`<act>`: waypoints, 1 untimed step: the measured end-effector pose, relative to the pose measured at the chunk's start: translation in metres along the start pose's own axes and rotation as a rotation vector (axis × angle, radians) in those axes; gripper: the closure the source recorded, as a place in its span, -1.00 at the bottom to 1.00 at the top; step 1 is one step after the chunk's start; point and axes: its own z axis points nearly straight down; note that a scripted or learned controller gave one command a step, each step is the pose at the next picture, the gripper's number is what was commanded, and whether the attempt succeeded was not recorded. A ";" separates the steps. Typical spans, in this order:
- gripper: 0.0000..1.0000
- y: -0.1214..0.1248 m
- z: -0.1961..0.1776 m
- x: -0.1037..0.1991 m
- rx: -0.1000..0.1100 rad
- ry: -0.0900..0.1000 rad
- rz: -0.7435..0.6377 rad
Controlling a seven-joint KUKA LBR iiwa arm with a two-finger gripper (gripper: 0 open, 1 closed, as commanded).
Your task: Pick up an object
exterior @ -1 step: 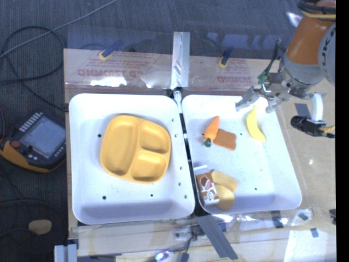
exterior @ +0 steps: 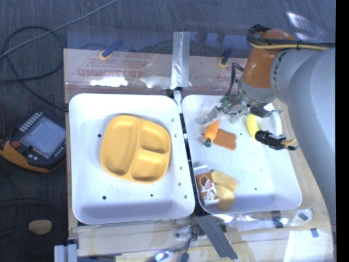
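One grey arm [exterior: 305,86] reaches in from the right, its orange band above the wrist, its gripper [exterior: 229,109] low over the right bin [exterior: 272,190]. Fingers spread, gripping nothing. A carrot [exterior: 210,131] lies just below.

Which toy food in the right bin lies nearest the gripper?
The carrot, just below the gripper; the banana and bread lie farther off.

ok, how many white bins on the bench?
2. The left bin holds a yellow tray; the right bin sits beside it with small items, and the arm is reaching into it. The arm may hide some items.
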 end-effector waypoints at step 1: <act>1.00 0.000 -0.006 0.000 0.003 0.001 0.000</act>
